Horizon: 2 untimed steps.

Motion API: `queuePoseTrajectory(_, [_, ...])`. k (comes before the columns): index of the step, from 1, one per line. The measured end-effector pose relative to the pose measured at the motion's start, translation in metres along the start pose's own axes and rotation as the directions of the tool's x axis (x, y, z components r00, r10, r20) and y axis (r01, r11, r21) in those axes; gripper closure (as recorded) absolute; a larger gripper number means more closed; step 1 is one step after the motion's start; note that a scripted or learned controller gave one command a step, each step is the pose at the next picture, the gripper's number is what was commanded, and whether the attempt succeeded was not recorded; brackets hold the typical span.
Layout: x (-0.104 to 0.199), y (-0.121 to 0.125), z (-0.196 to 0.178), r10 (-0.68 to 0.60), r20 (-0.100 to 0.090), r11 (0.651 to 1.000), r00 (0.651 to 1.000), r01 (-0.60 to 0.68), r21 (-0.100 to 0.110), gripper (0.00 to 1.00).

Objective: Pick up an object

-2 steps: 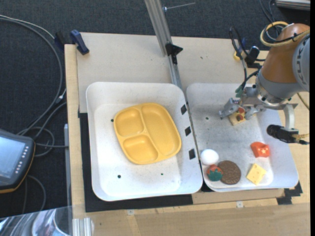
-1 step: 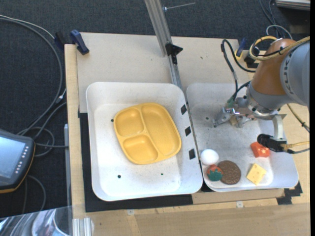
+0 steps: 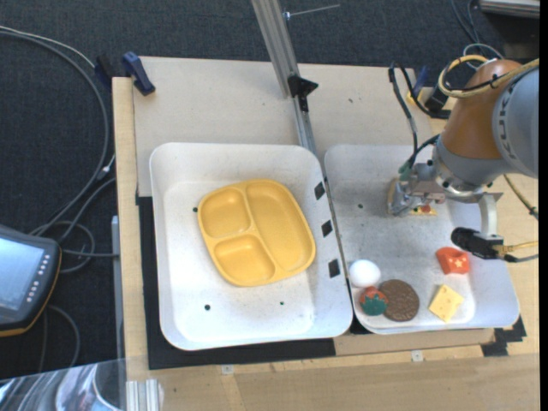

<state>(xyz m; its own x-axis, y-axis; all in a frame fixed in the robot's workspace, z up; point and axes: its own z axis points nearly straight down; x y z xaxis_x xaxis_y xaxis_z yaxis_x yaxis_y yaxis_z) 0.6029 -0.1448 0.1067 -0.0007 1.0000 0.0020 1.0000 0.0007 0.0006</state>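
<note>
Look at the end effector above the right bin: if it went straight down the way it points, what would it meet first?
Probably the bare white floor of the right bin; the end effector seems to hang over it, though depth is unclear.

Right bin [image 3: 368, 165] middle open, toys crowd near edge, yellow tray [image 3: 255, 230] fills left bin [image 3: 171, 178]

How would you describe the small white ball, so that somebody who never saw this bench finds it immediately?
Start at the right-hand shallow white bin. Go to its near left corner, where small items lie together. The small white ball lies just behind the round brown disc and the red-and-green toy; it is the one plain white, round item there.
</note>
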Motion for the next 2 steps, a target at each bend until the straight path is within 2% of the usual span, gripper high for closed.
queuePoseTrajectory(1, [0.006,0.003,-0.045,-0.001,0.003,1.0,1.0,0.001,-0.005,1.0])
queuePoseTrajectory(2, [-0.002,0.01,-0.105,-0.001,0.004,1.0,1.0,0.001,-0.008,1.0])
